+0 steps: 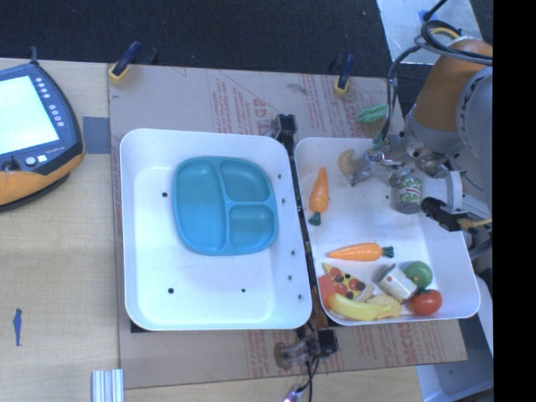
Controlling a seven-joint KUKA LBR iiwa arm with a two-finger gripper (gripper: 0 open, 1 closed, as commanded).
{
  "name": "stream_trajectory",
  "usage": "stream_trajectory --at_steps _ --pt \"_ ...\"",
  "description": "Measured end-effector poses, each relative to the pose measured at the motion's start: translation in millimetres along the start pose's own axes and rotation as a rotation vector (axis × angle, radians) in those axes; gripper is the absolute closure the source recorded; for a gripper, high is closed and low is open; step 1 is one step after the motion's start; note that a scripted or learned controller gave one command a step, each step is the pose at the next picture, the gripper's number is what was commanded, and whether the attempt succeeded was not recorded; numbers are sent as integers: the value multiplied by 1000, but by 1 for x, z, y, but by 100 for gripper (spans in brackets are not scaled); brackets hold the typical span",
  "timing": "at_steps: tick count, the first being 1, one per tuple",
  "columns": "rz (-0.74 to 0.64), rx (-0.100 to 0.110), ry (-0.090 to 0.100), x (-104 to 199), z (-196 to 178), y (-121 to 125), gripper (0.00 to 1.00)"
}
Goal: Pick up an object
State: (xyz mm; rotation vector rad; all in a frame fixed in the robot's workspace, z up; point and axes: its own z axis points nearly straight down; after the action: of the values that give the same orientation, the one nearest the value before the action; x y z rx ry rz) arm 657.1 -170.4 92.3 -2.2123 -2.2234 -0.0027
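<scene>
The right bin (444, 249) holds toy food. An orange carrot (319, 193) lies by its left wall, and a second carrot (360, 252) lies across the middle. At the front are a banana (362, 308), a pizza slice (343, 283), a small white can (396, 284), a green fruit (417, 272) and a red tomato (425, 302). My gripper (366, 172) hangs low over the bin's back part, next to a small tan piece (346, 159). A grey can-like object (408, 193) sits just right of it, under the wrist. Nothing shows in the gripper's grasp.
The left bin (142, 249) holds a blue divided plate (225, 204). A tablet in an orange case (33, 132) lies at the bench's far left. Clamps (126, 61) hold the cardboard at the back, and a green item (371, 114) lies behind the right bin.
</scene>
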Motion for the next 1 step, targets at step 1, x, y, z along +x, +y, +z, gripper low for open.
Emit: stream_trajectory --at_steps 1 --pt "0 0 -4 -25 -1 0 0"
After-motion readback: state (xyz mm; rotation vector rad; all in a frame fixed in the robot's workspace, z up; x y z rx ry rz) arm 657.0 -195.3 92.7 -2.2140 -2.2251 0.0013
